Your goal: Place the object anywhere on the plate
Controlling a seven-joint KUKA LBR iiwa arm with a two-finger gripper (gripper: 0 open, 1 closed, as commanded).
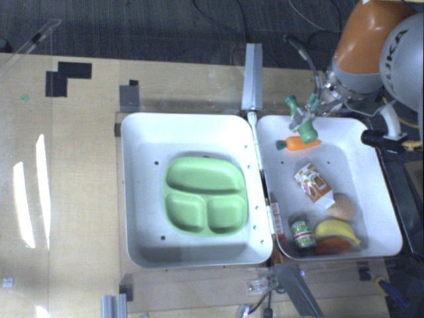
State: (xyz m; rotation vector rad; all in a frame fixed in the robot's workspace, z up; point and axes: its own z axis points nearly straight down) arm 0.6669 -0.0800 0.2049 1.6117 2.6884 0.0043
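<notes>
- Gripper [299, 119]: upper right, over carrot [301, 144]; open/closed can't tell.
- Green plate [205, 194]: centre, in left bin [136, 177].
- Right bin [381, 177]: carrot, banana [338, 229], can [303, 233].

A robotics lab: a pale wooden desk [66, 197] marked with black tape squares [66, 77], two shallow white plastic bins [142, 144] clamped between grey aluminium rails [252, 78], loose black cables [218, 5] trailing over dark carpet, and a grey-and-orange industrial arm [377, 42] reaching in over toy food
</notes>
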